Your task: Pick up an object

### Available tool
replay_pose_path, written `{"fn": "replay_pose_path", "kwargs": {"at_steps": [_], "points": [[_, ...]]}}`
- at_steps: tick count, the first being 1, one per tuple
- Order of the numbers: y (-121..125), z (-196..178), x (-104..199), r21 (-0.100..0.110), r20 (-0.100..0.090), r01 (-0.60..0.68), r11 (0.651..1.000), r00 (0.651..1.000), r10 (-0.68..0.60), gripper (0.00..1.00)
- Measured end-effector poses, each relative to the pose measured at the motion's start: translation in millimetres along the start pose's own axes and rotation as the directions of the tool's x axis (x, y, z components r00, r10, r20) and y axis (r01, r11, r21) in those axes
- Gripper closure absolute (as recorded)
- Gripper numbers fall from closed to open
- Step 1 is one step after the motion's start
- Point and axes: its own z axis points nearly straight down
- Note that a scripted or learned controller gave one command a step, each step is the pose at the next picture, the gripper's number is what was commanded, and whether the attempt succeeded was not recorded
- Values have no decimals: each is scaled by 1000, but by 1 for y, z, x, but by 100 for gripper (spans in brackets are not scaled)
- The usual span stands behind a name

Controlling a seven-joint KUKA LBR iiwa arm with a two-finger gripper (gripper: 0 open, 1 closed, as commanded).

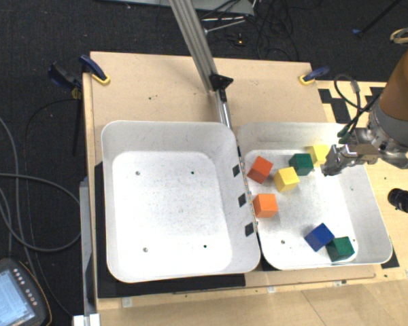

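Viewing the right bin, I find the gripper beside a yellow cube; claw state I cannot tell.

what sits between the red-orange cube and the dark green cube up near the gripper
A yellow cube sits slightly below the line from red-orange cube to dark green cube.

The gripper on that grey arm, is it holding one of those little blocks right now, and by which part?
It cannot be told. The gripper sits low over the right bin, beside the yellow block and green block, but no block shows between its tips.
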Motion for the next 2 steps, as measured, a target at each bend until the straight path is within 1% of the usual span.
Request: {"fn": "replay_pose_path", "kwargs": {"at_steps": [1, 2], "points": [[9, -4, 49, 4, -3, 5, 1000, 1000, -5, 100], [13, 10, 102, 8, -4, 5, 1000, 1000, -5, 100]]}}
